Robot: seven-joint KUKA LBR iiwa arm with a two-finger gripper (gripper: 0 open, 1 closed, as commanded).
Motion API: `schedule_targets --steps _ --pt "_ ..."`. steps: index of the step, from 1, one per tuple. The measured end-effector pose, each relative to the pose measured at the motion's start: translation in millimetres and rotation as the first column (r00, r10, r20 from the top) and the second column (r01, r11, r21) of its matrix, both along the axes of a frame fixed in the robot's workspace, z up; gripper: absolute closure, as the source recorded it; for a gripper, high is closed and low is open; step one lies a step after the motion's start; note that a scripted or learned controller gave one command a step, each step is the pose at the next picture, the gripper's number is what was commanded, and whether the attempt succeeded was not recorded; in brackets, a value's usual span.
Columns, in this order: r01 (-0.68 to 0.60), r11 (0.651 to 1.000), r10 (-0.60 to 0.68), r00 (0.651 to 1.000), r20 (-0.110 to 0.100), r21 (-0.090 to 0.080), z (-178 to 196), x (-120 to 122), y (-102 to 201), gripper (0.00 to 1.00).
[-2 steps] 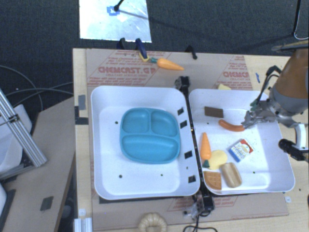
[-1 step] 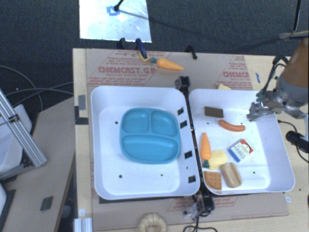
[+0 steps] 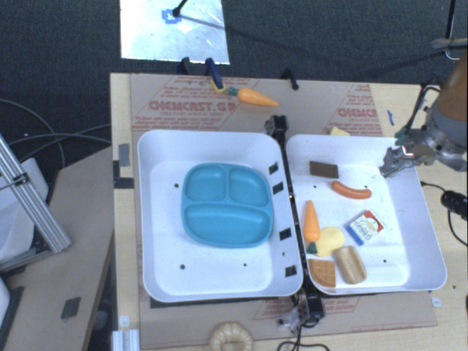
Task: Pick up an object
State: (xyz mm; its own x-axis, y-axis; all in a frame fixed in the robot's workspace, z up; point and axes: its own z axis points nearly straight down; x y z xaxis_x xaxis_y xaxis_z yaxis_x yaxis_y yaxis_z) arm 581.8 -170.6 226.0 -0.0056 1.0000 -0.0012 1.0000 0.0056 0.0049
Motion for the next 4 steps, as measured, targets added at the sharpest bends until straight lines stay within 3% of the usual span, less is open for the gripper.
schedule_targets --steps 1,3,4 --pt "-0.003 1.000 0.003 1.000 -0.005 0.003 -3 -20 46 1.00" --pt "-0.005 1.000 0.005 1.000 -0.004 0.004 14 -39 152 1.00" --pt "-0.004 1.000 0.004 1.000 -0.006 0.004 -5 -47 206 1.00"
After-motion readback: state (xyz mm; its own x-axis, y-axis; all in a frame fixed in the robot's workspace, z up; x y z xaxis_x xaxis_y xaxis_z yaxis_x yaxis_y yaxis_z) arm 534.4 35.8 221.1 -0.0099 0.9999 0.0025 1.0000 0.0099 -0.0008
